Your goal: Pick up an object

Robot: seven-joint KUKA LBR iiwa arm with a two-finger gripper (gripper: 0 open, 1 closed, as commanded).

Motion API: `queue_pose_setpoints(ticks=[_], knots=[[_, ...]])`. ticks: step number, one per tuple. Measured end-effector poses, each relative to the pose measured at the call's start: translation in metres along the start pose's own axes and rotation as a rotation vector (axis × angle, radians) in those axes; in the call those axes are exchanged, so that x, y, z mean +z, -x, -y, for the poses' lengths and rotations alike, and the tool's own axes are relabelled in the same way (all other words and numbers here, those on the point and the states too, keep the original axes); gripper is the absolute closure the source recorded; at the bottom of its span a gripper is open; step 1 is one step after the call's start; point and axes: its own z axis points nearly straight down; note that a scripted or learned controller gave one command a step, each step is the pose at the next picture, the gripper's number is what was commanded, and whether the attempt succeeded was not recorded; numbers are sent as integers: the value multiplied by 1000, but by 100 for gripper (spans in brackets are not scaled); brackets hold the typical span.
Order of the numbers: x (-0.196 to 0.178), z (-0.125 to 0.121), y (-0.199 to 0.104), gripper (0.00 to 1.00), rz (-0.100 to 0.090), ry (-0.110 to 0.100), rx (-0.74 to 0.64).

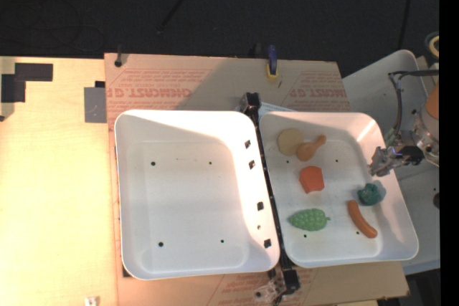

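Dark backdrop hangs behind the bench (50, 154), where two white bins sit side by side. Toys lie in the right bin (401, 244), probably as pick targets: the teal lump (371, 193) lies nearest the claw (379, 163), just above it; whether the claw is spread or pressed together, I cannot tell.

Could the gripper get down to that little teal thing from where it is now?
Probably yes. The gripper hangs at the right bin's right edge, just above the teal object; nothing lies between them, and the sausage sits apart.
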Motion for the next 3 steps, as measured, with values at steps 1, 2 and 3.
queue_pose_setpoints(ticks=[1,2,3], knots=[[-10,0,2,100,0,0,0],[-19,1,3,100,0,-1,-1],[-29,1,5,100,0,-1,-2]])
